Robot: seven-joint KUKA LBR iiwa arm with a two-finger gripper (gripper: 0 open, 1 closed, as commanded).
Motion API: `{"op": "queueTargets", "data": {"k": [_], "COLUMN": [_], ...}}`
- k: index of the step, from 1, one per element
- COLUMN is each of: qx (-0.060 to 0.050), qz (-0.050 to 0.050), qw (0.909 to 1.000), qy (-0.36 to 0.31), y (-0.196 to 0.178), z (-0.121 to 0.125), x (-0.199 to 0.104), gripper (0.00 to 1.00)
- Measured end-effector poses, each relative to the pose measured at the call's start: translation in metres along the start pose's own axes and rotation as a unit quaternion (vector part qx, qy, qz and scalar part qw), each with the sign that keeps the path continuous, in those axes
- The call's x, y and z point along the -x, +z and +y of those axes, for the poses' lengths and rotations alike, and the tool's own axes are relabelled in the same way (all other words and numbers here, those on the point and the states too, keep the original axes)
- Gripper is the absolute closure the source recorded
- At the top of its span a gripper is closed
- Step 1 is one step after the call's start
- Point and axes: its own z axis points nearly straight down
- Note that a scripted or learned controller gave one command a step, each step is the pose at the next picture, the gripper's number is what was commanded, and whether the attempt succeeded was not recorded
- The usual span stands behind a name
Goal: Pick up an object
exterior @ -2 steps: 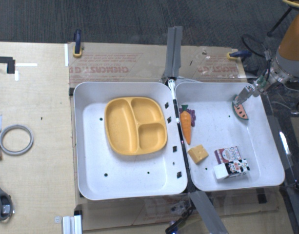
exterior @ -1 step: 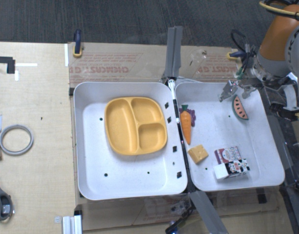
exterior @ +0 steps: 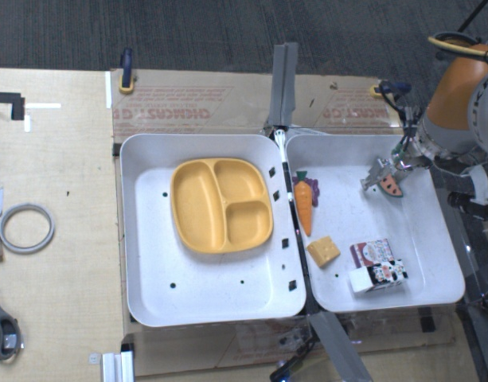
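End effector (exterior: 384,178) in right bin (exterior: 435,237) far corner, gripping small orange-red piece (exterior: 393,186); carrot (exterior: 304,204) by divider.

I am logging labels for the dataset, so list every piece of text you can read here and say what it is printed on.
Red print on the cardboard sheet behind the bins: lettering runs along it, seemingly upside down, too blurred to read.
Small carton in the right bin: red and black printed graphics, too small to read.
Nothing else bears visible text.
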Motion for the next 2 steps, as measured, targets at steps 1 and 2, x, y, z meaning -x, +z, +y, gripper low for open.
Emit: {"op": "queueTargets", "data": {"k": [1, 2], "qx": [0.001, 0.001], "qz": [-0.003, -0.003], "qw": [1.0000, 0.9993], "qy": [-0.001, -0.037], "y": [-0.011, -0.100], "z": [0.001, 0.003], "x": [0.001, -0.068], "gripper": [1.00, 1.00]}}
